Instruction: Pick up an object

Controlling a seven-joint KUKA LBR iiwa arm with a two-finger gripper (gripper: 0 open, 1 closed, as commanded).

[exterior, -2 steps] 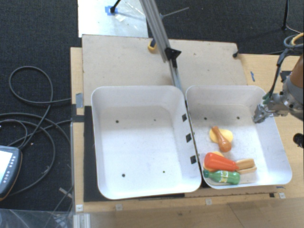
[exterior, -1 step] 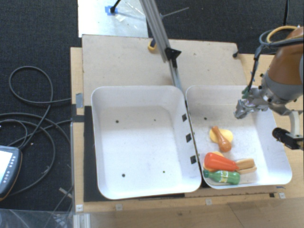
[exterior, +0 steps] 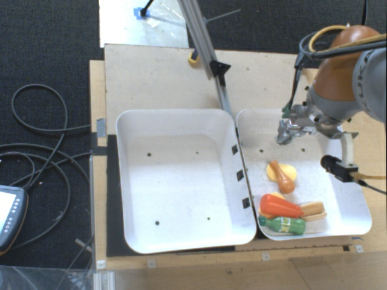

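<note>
- Tool [exterior: 286,133] hangs over the far part of the right bin [exterior: 351,219], above bare white floor. From my screen I cannot tell how it is set — the metal tip is too small and blurred.
- Nothing visibly held.
- Nearest candidate: a small orange piece [exterior: 282,177] lying across a yellow disc [exterior: 287,172], mid-bin, toward the near side from the tool and almost straight below it in the view.
- Its long axis runs diagonally, thin end toward the far left, fat end toward the near right.
- Further on, at the near wall: an orange carrot-like toy [exterior: 280,206], a green bottle [exterior: 285,225] and a tan bun-like piece [exterior: 312,209], packed touching one another.
- Left bin [exterior: 130,180] carries nothing I can pick.
- My judgement — approach step only; the tool needs to travel toward the near side and drop, with its closing line set across that diagonal.
- Risk: the disc underneath may slide or come up with the piece.
</note>
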